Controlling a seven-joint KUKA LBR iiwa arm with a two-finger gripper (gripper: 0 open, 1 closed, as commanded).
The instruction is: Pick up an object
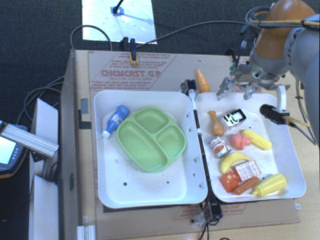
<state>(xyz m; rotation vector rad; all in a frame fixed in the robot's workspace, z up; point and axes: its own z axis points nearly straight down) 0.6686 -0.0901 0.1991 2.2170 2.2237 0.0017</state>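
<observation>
Hand (235, 88): raised over the far rim of the right bin (286, 154), fingers (223, 86) spread apart, nothing between them. It touches none of the goods.

Worktop (150, 66): two white bins side by side. A carrot (202, 80) lies on the worktop just beyond the bins' far edge, near where they meet and to the left of the hand.

Left bin (150, 190): a green divided plate (151, 139) lies flat at the middle. A blue-and-white bottle (115, 120) lies on its side at the plate's far-left edge, close against it.

Right bin, items available for picking:
- black-and-white box (233, 117), near the far end, the item closest below the hand;
- brown drumstick (216, 123), just left of that box;
- small can (218, 146), on its side, nearer than the drumstick;
- pink piece (241, 141) at the middle, with a corn cob (257, 139) just beside it on the right;
- banana (234, 160), nearer than the can and the pink piece;
- red-and-white packet (245, 170), against the banana's near side;
- red piece (228, 181) and sausage (245, 185), at the near edge;
- yellow bottle (270, 184), on its side at the near-right corner, just beside the sausage.
</observation>
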